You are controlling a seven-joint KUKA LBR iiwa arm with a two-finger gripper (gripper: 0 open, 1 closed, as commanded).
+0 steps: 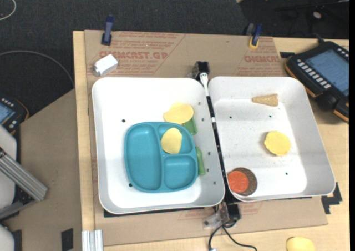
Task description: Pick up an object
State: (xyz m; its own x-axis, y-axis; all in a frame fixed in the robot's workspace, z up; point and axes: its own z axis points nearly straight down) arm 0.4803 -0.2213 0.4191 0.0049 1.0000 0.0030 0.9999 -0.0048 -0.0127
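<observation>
The left white bin (111,105) holds a teal divided tray (150,161) with a yellow piece (171,141) lying on its upper compartment. A second yellow round piece (178,114) lies just above the tray, with something green (191,126) showing beneath it. In the right white bin (310,133) sit a yellow round piece (277,143), a tan wedge-shaped piece (265,100) and an orange-red disc on a brown ring (241,181) near the front left corner.
A handheld control pendant (321,75) lies at the right of the bench. Blue clamps (107,29) hold the cardboard sheet at the back. A small white block (105,65) sits on the cardboard at back left. A yellow object (299,244) lies at the front right.
</observation>
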